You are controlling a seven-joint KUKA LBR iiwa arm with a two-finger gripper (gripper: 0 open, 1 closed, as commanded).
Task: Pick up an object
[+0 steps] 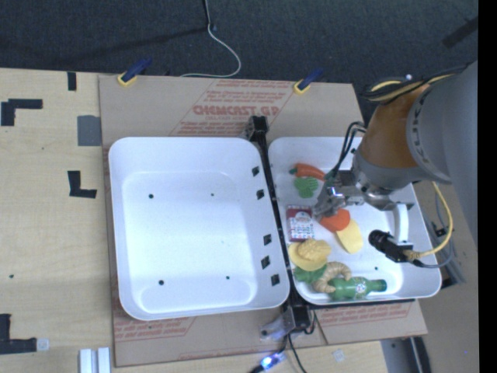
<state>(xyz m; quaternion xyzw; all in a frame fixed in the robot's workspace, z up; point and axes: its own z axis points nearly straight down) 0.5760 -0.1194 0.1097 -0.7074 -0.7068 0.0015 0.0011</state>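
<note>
Gripper (pixel 330 200) hovers low over the right bin (pixel 423 286), fingers' state unclear, reaching toward an orange toy (pixel 337 221); next comes closing on it.

Even overhead light, bins (pixel 186 231) near blown-out white. Soft shadow under gripper (pixel 330 200). Slight blur overall, top bg dark.
</note>
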